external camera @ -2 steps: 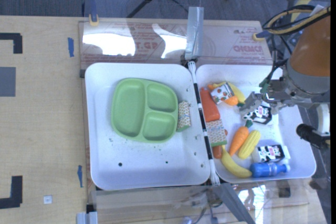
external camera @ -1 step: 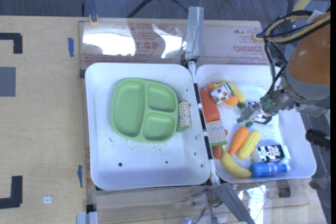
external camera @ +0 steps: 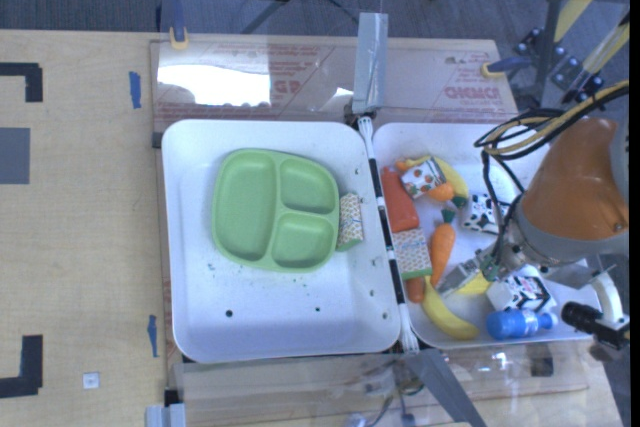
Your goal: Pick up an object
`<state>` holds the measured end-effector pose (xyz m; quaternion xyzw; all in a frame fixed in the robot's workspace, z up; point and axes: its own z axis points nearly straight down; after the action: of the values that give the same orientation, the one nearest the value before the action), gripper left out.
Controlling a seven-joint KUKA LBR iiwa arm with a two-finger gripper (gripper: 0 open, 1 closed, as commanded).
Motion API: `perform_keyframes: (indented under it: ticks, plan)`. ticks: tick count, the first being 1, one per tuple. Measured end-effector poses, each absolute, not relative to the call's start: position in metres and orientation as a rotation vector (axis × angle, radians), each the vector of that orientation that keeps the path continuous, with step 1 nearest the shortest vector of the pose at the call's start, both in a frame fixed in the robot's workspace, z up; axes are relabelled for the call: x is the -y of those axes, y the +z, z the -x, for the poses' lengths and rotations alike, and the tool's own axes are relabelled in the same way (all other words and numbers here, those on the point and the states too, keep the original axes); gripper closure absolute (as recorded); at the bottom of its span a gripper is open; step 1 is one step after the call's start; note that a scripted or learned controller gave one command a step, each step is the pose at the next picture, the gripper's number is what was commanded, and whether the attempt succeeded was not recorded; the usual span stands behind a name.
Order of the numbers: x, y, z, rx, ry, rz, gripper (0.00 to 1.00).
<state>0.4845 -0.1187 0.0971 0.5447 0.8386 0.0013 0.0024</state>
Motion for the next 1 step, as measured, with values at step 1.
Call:
perform_keyframes:
  ticks: [1]
  plan:
    - [0.1390,0.0866,-0.5545,-2.613,0.004,-1.734,0.00]
